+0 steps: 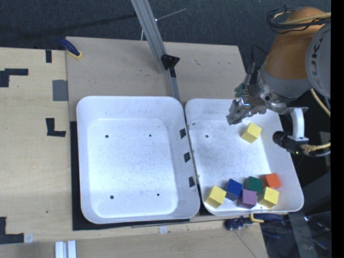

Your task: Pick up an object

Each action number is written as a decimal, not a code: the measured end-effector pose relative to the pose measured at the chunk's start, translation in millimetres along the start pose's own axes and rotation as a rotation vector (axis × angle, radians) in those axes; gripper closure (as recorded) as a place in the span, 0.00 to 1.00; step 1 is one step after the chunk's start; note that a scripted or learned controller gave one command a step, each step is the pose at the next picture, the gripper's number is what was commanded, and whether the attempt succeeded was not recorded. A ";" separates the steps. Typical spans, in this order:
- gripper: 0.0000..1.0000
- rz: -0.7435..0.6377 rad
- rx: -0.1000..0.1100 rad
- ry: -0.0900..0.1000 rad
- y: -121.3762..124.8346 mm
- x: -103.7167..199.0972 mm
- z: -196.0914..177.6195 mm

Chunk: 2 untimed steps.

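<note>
My gripper [235, 117] hangs over the far part of the right bin [215, 160], with nothing seen between its fingers. A yellow cube [250, 133] lies alone just to the right of and below the fingertips, apart from them. Along the bin's near edge sits a cluster of cubes: a yellow one [216, 195], a blue one [234, 188], a green one [252, 185], a purple one [249, 198], an orange one [272, 180] and another yellow one [270, 197].
The left bin [86, 160] stands beside the right one, the two rims meeting at the middle. A slanted metal pole [153, 28] rises from behind the bins. The wooden bench [118, 63] extends beyond them. The arm's orange band [293, 42] is at the upper right.
</note>
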<state>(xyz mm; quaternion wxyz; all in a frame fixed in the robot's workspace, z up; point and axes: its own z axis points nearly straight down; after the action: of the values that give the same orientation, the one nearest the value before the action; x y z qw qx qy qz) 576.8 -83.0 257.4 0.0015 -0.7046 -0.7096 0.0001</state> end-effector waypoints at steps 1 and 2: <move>1.00 0.002 0.001 -0.001 -15.1 40.9 7.9; 1.00 -0.001 0.000 0.000 -24.5 95.8 3.8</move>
<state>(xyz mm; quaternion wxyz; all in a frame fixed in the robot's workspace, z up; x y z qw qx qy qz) 551.6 12.6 253.8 0.0016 -0.7044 -0.7098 0.0002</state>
